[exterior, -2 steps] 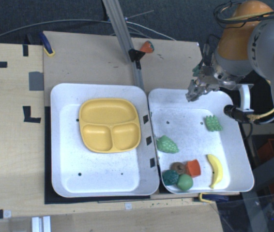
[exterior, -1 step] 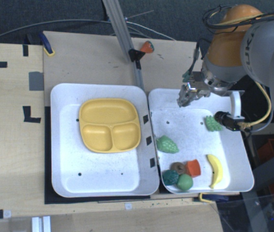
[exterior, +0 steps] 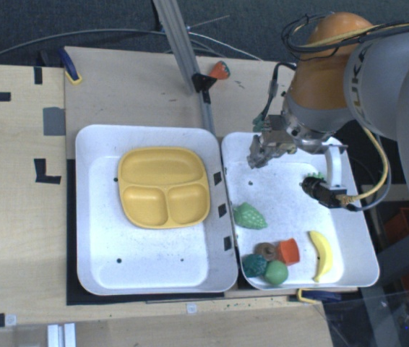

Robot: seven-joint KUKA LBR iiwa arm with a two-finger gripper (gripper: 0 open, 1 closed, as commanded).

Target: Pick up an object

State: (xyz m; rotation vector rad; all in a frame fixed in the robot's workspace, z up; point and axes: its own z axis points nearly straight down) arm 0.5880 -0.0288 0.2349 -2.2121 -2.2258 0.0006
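Across the left bin (exterior: 89,215), a mustard-yellow divided tray (exterior: 165,186) is lying flat, its smooth moulded plastic split into one long compartment and two smaller ones. Moving rightward into the right bin (exterior: 367,262), a crinkled green leafy piece (exterior: 250,216) is sitting alone near the dividing wall, and below it a cluster is crowding the near edge: a dark teal lump (exterior: 254,265), a brown ring-shaped piece (exterior: 266,251), a rounded light-green piece (exterior: 276,272) and a blocky orange-red piece (exterior: 288,251), all touching or nearly so. Just beside them a small yellow banana (exterior: 322,255) is lying with its long axis running roughly away from the camera, curved and glossy. The gripper (exterior: 259,156) is hanging over the far left corner of this bin, above bare white floor, and whether its jaws are apart or together I cannot tell. Every candidate is lying toward the camera from the gripper; the leafy piece is probably the closest and is standing clear of its neighbours, so it is looking like the easier target.
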